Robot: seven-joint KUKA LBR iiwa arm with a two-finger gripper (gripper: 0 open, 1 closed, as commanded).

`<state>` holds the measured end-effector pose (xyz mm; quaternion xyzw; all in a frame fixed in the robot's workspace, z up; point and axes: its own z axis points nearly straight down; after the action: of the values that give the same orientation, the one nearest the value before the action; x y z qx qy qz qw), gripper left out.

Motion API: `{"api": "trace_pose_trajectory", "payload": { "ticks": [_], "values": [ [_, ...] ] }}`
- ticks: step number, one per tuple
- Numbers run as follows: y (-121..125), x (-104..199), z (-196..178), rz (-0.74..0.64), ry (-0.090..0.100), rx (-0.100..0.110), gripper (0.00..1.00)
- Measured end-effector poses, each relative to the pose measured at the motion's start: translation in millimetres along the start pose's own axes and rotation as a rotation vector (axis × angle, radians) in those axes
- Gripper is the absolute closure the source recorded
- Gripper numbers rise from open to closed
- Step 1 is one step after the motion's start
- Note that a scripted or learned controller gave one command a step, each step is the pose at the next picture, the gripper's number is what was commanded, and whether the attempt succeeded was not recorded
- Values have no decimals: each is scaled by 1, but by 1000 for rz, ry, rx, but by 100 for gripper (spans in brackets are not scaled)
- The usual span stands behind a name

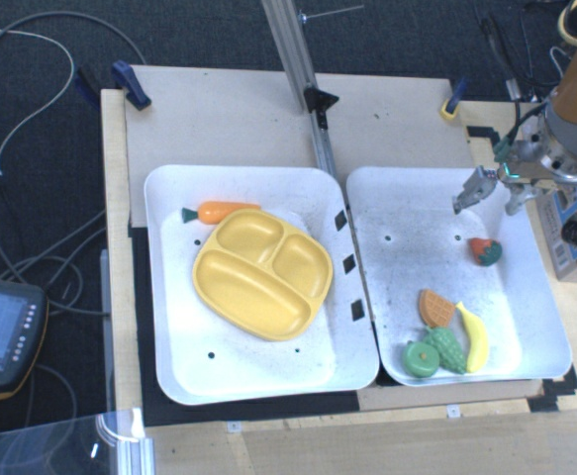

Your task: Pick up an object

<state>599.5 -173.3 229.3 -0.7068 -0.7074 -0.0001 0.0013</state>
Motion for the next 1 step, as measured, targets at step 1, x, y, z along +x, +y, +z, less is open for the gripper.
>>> {"api": "trace_pose_trajectory", "payload": {
  "ticks": [1],
  "values": [
    [0,0,0,0,0,0,0]
  ]
}}
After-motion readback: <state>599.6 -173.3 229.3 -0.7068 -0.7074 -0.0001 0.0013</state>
